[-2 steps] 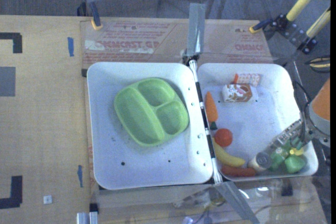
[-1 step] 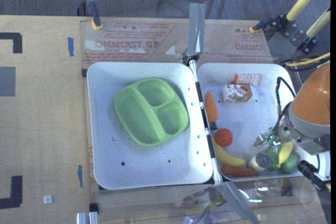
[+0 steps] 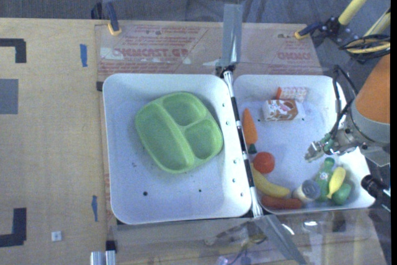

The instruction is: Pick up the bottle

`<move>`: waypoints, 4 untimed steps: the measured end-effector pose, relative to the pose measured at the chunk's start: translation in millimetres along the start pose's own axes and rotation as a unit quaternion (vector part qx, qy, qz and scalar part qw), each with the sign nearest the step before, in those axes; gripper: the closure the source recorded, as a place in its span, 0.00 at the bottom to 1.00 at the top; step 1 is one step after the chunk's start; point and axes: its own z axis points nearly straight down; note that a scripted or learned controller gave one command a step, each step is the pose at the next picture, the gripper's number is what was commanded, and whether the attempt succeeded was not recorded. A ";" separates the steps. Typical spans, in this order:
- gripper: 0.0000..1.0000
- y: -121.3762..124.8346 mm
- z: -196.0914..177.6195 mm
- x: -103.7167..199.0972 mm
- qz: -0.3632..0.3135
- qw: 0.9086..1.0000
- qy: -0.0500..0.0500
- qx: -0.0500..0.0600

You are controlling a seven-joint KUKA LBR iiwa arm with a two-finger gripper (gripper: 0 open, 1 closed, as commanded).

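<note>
The arm (image 3: 375,105) comes in from the right edge, its orange band high over the right bin's (image 3: 316,87) right wall, and bends down and leftward so that the wrist ends in the gripper (image 3: 319,147) over the right half of that bin. The gripper sits low, tilted toward the bin's middle, with its metal tips spread a little apart and nothing between them.

The bottle (image 3: 315,186) lies on its side in the near right corner of the right bin, just below the gripper and apart from it. Its grey cap end points left and its green body runs up to the right.

Taking the bottle as the landmark: a small yellow piece (image 3: 337,180) lies just right of it, touching or nearly so, with a green piece (image 3: 342,195) at the lower right. A banana (image 3: 268,184) curves just to its left, with a red sausage-shaped toy (image 3: 280,202) under that. A tomato (image 3: 264,162) sits farther left and up, a carrot (image 3: 249,125) beyond it along the bin's left wall. A small carton (image 3: 280,110) lies well above the bottle, near the far wall.

The left bin (image 3: 124,195) holds a green divided plate (image 3: 179,131), well apart from the bottle.
</note>
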 end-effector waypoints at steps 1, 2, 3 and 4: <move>1.00 7.9 102.1 24.7 -0.101 0.995 -0.001 -0.003; 0.00 10.4 101.4 21.8 -0.100 0.995 -0.006 -0.007; 0.00 -7.6 102.7 -41.3 -0.175 0.985 -0.005 -0.005; 1.00 -5.3 91.3 -43.1 -0.174 0.985 -0.009 -0.009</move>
